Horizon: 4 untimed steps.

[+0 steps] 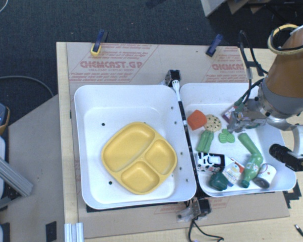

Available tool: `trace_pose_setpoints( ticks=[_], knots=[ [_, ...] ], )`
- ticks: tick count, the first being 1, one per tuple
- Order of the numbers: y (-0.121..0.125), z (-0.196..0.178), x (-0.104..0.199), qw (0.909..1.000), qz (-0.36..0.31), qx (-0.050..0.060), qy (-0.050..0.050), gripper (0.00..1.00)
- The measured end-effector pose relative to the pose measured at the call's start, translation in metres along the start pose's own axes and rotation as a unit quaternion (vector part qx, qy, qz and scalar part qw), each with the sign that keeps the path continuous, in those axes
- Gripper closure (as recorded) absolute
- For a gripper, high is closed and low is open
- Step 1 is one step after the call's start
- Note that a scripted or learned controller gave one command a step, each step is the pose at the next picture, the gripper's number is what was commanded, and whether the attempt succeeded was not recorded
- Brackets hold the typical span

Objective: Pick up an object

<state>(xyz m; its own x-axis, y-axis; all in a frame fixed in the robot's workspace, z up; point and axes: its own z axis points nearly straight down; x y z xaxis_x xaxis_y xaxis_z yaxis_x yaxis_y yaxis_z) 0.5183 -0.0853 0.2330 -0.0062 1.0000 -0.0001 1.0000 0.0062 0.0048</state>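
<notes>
Hovering low over the right bin (pixel 288 135), the hand (pixel 238 120) is sitting just above a small green piece (pixel 226 136) and beside a speckled cookie (pixel 213 121); whether it is spread or pressed together I cannot tell. Objects are lying crowded here: an orange block (pixel 196 119), green bottles (pixel 251 155), a teal cup (pixel 218 181). Closing could be catching two neighbours or knocking one away. Open room is lying toward the bin's far wall; the left bin (pixel 91 105) is holding a yellow divided tray (pixel 139 157).

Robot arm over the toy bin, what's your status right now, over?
Gripper low in right bin, beside cookie and small green toy. Nothing seen held. Toys crowded close. Yellow tray in left bin.
</notes>
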Motion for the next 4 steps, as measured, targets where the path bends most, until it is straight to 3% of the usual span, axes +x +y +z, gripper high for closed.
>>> trace_pose_setpoints(
  ticks=[1,2,3,4],
  knots=[
    [0.015,0.014,0.056,1.0,0.0,0.002,0.001,1.0],
    [0.02,-0.002,0.094,1.0,0.001,0.0,0.0,1.0],
    [0.023,0.019,0.094,1.0,0.003,0.005,0.0,1.0],
    [0.016,0.006,0.085,1.0,0.003,0.002,0.0,1.0]
  ],
)
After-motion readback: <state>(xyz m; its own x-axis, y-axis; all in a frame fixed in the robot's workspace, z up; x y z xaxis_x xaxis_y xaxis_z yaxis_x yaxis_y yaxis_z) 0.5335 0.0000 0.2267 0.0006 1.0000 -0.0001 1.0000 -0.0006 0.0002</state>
